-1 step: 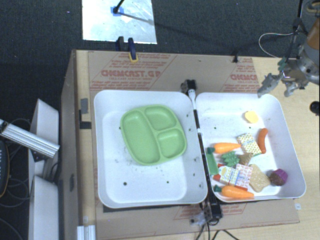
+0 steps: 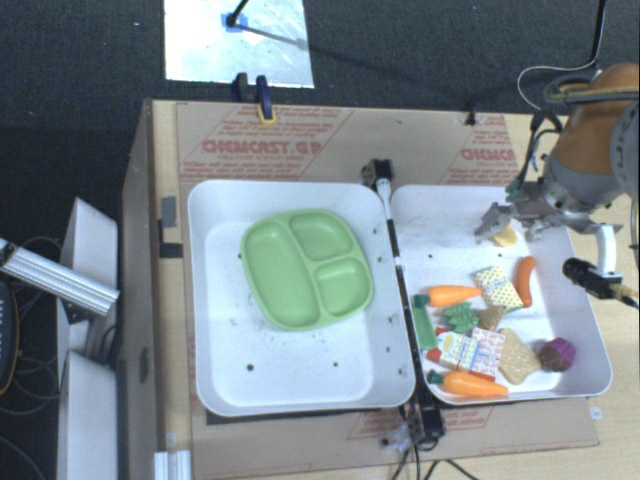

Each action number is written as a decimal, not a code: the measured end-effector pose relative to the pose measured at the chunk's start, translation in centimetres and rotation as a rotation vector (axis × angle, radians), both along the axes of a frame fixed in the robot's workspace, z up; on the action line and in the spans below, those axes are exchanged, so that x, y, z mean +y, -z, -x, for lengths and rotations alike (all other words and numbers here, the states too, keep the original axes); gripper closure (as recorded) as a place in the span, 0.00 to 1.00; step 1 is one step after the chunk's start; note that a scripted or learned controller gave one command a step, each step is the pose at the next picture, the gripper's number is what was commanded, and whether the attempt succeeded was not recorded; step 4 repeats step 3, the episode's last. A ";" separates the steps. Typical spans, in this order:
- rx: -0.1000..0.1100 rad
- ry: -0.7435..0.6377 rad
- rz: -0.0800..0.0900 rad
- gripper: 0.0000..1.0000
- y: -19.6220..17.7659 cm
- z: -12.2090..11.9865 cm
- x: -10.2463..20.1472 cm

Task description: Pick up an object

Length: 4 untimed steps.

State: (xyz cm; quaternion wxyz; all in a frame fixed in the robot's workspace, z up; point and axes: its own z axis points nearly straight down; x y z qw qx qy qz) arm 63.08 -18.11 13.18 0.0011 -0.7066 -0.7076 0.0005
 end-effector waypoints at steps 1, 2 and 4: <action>-0.004 -0.004 0.001 0.00 4.8 -3.8 -0.3; -0.008 -0.007 0.003 1.00 3.6 -4.0 -0.3; -0.010 -0.004 0.002 1.00 -6.0 1.1 3.9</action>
